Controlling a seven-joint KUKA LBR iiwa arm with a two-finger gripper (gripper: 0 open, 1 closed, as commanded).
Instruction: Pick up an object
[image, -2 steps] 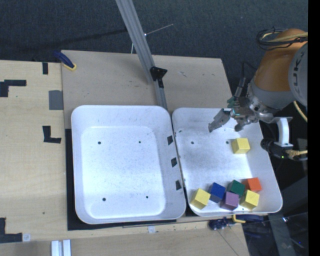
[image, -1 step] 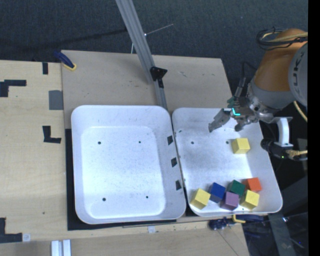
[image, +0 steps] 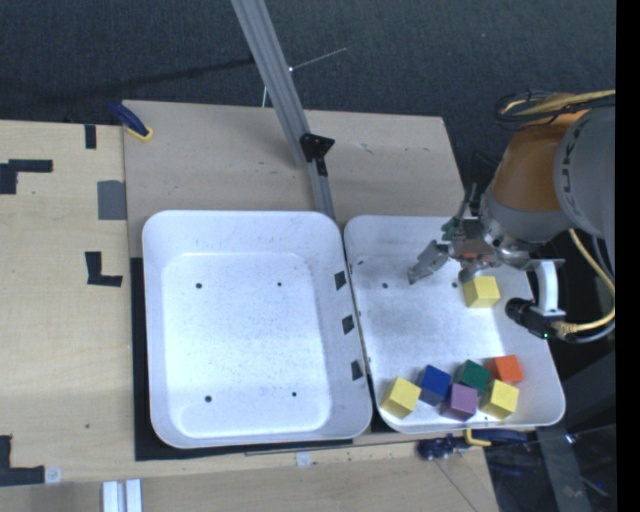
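Reaching in from the right, the grey arm with its orange band (image: 525, 170) hangs over the upper part of the right bin (image: 400, 235). The gripper (image: 450, 262) sits low over the white floor, one finger (image: 428, 262) sticking out toward the left. Honestly can't tell if the claw is released or clenched, too much wrist in the way, and nothing shows between the tips.

A yellow cube (image: 482, 291) lies just beside the gripper, on its lower right, close but I can't say if it's touching.

Down at the near edge of that same bin, well apart from the gripper, there's a little pile: another yellow cube (image: 402, 396), a blue cube (image: 435, 383), a purple cube (image: 463, 399), a green cube (image: 473, 376), an orange cube (image: 508, 369) and a third yellow cube (image: 503, 398), all bunched up together.

Next to it sits the left bin (image: 160, 240).
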